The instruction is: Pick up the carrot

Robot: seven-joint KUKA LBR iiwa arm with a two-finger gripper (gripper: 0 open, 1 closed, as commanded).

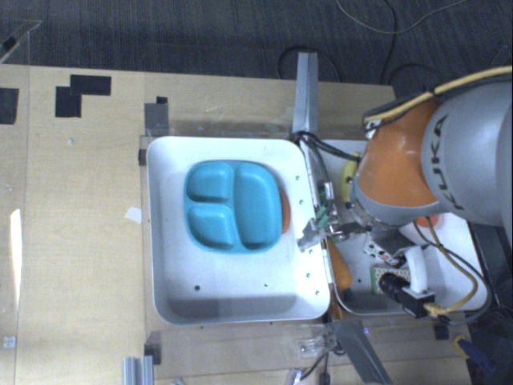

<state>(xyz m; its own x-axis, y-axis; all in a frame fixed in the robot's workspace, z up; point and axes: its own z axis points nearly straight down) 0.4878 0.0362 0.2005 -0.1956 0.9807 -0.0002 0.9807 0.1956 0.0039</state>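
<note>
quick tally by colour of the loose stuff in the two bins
blue: 1, the plate
orange: 2, a piece by the plate's right edge, another at the right bin's left wall
yellow: 1, a thing beside the arm
total: 4

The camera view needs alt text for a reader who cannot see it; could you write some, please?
A grey arm with an orange band reaches from the right over the right white bin. In the left white bin lies a blue divided plate with an orange sliver, perhaps the carrot, at its right edge.
</note>
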